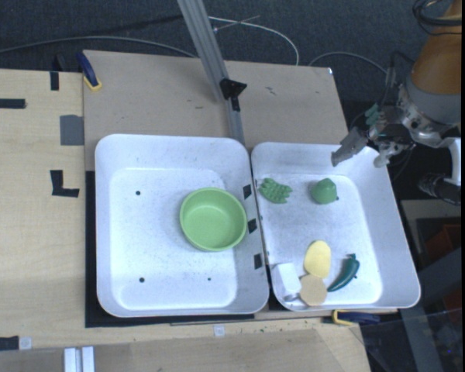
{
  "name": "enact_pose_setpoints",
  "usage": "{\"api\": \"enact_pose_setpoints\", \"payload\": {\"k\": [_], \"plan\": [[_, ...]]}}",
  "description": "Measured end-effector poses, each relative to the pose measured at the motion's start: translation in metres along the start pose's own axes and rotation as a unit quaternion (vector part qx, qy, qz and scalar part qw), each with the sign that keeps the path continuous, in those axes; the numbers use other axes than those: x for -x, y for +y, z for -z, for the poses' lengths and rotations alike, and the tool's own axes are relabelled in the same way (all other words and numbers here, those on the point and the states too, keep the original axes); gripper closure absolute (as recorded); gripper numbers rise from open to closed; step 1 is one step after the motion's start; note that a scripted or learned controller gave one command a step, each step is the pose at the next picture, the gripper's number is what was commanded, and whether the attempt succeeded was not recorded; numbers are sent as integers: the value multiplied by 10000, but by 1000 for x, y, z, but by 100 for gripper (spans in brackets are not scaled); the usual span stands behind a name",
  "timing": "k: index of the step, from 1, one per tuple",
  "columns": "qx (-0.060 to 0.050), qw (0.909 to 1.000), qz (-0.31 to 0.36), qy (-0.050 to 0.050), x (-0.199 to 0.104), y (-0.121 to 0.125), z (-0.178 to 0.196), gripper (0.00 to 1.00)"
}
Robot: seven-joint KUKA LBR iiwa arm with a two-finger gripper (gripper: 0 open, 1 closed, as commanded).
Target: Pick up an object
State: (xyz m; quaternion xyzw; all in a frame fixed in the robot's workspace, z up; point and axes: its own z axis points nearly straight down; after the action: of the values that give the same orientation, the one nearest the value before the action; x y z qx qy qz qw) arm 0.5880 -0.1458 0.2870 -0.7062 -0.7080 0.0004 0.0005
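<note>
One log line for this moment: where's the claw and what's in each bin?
claw: open, above right bin far edge, holding nothing | left bin: green bowl | right bin: items untouched

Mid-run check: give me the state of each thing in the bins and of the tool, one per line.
green bowl: upright, in the left bin.
leafy green piece: lying flat, right bin.
round green piece: resting apart from the leafy one.
yellow piece: touching the tan piece.
dark green pepper: lying beside the yellow piece.
tool: over the right bin's far edge, holding nothing.
</note>
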Motion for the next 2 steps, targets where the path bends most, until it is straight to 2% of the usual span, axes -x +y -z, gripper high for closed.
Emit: {"api": "enact_pose_setpoints", "payload": {"k": [1,2], "plan": [[1,10000,-1,0,0,0,0,0],[-30,10000,-12,0,7,-7,-59,0]]}}
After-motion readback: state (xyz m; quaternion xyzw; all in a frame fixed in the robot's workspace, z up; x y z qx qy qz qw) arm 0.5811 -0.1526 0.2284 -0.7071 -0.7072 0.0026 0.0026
